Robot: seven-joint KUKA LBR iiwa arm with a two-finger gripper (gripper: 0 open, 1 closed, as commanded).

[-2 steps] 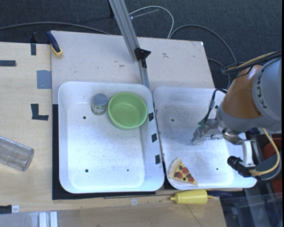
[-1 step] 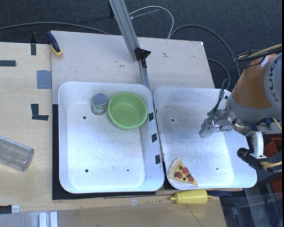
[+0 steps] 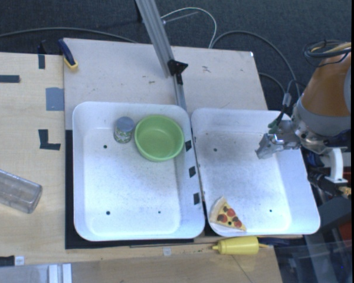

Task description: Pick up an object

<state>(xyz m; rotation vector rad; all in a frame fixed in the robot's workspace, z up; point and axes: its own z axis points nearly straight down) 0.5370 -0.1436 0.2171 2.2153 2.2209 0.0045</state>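
A green bowl (image 3: 159,137) sits in the left bin (image 3: 88,217), near its far right corner. Just left of the bowl stands a small grey-topped can (image 3: 124,129). A pizza-slice toy (image 3: 226,214) lies at the near left corner of the right bin (image 3: 295,217). My gripper (image 3: 265,148) hangs over the right bin's right half, well above and right of the pizza slice. I see nothing between its fingers.
A yellow bottle (image 3: 236,246) lies on the bench just in front of the right bin. A clear plastic container (image 3: 13,188) lies left of the bins. A grey metal bar (image 3: 159,34) slants down to the bins' far edge. Cables run behind the right bin.
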